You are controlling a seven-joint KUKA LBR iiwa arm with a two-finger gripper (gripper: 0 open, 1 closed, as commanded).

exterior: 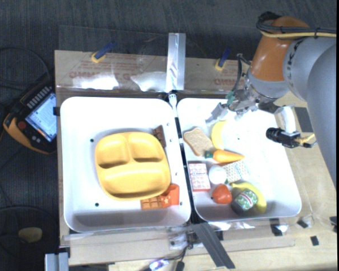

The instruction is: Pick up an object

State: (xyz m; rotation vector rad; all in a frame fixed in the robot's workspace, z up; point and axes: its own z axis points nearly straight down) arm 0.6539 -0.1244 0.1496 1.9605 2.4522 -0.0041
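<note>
My gripper [230, 106] hangs over the far end of the right bin [282, 168], its fingers apart with nothing between them. Just in front of it lie a pale yellow half-round piece [217, 133] and a bread slice [197, 141]. Further toward the near side are an orange carrot [228, 156], a red and white carton [198, 176], a white egg [217, 175], a red tomato [221, 194] and a dark green can [244, 201] resting against a yellow banana [259, 196]. The gripper touches none of them.
The left bin [73, 151] holds a yellow divided plate [133, 164], a brown piece [158, 133] at its far corner, and an orange waffle [153, 204] with an orange block [171, 195] at the near side. A handheld pendant [37, 120] lies left of the bench.
</note>
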